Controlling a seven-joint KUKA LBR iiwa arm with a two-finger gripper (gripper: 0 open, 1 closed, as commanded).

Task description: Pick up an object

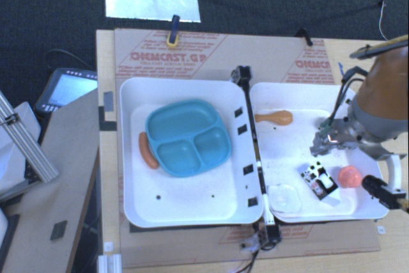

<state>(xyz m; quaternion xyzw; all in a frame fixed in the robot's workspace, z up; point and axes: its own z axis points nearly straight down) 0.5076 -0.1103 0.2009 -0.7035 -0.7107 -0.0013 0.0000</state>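
Note:
In the right bin (pixel 300 214) lie a tan drumstick-shaped piece (pixel 275 117) near the back, a black-and-white toy (pixel 320 181) towards the front, a pink ball (pixel 349 176) right of the toy, and a pale translucent round piece (pixel 284 196) at the front left. My gripper (pixel 323 141) hangs over the right bin's middle, above and just behind the black-and-white toy and left of the pink ball. Nothing is seen held in it.
The left bin (pixel 131 201) holds a blue divided plate (pixel 188 136) and an orange sausage (pixel 147 150) at the plate's left. A black divider rail (pixel 250 150) runs between the bins. The grey arm with its orange band (pixel 383 93) covers the right bin's far right side.

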